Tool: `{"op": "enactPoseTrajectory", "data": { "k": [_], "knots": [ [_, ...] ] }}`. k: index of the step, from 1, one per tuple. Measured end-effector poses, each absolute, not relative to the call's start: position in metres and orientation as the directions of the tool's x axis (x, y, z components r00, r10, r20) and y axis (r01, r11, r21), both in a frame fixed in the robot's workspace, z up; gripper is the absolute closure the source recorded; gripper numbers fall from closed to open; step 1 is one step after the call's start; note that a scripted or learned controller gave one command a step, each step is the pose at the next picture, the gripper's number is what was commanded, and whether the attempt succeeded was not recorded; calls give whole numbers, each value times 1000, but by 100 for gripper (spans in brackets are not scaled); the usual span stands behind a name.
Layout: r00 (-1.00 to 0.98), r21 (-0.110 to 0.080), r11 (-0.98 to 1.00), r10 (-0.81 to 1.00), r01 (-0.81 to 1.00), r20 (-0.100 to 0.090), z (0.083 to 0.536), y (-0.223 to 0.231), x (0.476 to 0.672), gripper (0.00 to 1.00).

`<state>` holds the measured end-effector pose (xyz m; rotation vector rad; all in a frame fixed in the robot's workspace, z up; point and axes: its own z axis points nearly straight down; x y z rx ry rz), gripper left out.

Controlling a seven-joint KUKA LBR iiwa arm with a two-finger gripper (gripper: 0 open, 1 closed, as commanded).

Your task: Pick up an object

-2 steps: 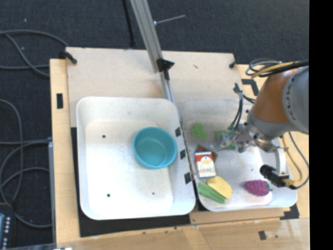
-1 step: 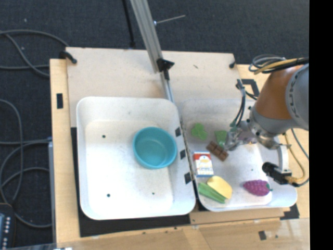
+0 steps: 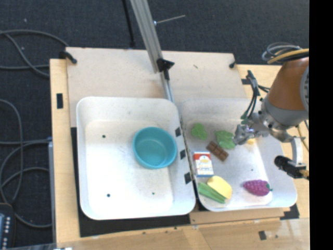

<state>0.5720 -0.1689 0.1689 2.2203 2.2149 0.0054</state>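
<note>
Two white bins sit side by side on the desk (image 3: 119, 74), and we judge the pick to be barely begun. The claw (image 3: 243, 134) is low inside the right bin (image 3: 283, 189), near its far side, just beside a green leafy piece (image 3: 225, 138); whether it touches that piece we cannot tell, and we cannot tell either whether the claw is released or clenched, since the wrist hides it from above. We see nothing raised off the bin floor, so the grasp and the lift both seem left to do.

The possible picks all lie in the right bin. A second green piece (image 3: 198, 131) rests toward the far left corner, a brown chocolate bar (image 3: 217, 151) lies tilted just nearer than the leafy piece, and a small carton (image 3: 203, 164) sits beside the bin's left wall. Near the front edge a yellow pepper (image 3: 221, 186) touches a green bean pod (image 3: 209, 192), and a bunch of purple grapes (image 3: 257, 187) lies apart to the right.

The left bin (image 3: 104, 197) holds a blue bowl (image 3: 154, 147), upright, near its right side.

The desk is pale wood with a metal post (image 3: 148, 27) leaning up from behind the bins. Around it we see dark carpet (image 3: 62, 14) with loose cables (image 3: 21, 40).
</note>
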Motion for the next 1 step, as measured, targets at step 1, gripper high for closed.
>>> {"op": "enactPoseTrajectory", "data": {
  "k": [1],
  "knots": [
    [-3, 7, 3, 1000, 1000, -1, 213, -171, 572, 100]
  ]
}}
